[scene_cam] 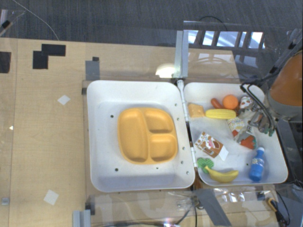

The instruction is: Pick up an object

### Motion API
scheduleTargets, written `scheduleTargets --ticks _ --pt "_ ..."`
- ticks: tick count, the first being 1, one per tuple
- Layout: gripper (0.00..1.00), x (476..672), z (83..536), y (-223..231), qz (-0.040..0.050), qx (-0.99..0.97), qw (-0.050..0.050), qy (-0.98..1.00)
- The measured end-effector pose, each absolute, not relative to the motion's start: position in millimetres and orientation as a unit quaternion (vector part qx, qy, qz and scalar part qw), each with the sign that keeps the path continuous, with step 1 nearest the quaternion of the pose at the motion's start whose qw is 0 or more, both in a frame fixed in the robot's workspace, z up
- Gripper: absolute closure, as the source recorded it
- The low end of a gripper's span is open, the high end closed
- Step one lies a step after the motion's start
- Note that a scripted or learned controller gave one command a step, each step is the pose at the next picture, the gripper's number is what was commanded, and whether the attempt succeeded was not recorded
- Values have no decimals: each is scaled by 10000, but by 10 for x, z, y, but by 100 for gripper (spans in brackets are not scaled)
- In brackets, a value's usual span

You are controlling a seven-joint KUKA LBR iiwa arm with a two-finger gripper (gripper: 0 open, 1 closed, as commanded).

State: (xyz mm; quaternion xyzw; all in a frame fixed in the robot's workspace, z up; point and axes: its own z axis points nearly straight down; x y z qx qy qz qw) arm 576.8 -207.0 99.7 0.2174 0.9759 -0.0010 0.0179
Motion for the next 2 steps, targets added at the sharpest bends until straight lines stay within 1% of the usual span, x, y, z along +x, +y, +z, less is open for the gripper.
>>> scheduleTargets --ticks 1,2 --pt "0 6072 1264 -1984 5 2518 62 9677" --pt "0 6467 878 -1770 16 4060 47 9139"
